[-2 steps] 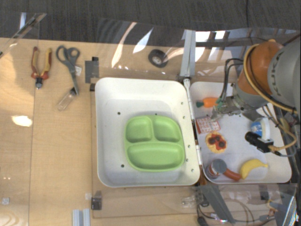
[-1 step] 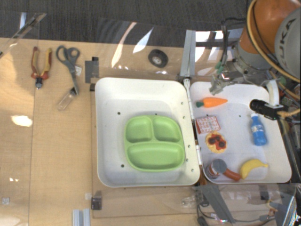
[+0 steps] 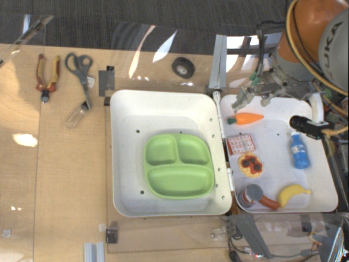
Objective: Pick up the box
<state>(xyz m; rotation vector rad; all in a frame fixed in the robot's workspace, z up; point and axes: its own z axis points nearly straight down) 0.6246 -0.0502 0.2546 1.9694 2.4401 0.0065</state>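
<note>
The small flat red-and-white patterned box (image 3: pixel 241 144) lies in the right white bin (image 3: pixel 327 201), just below the orange toy carrot (image 3: pixel 248 118) and above the little pizza slice (image 3: pixel 251 165). Such crowding could make a descent nudge neighbours instead. The gripper (image 3: pixel 255 91) hovers over the bin's far edge, fingers spread, empty.

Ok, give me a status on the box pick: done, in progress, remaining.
Done: nothing shows as finished; the box lies flat on the floor of the right bin, between the carrot and the pizza slice.
In progress: the claw hangs at the bin's far edge, above the carrot, with nothing between its fingers.
Remaining: move over the box, come down, grip it and lift.
</note>
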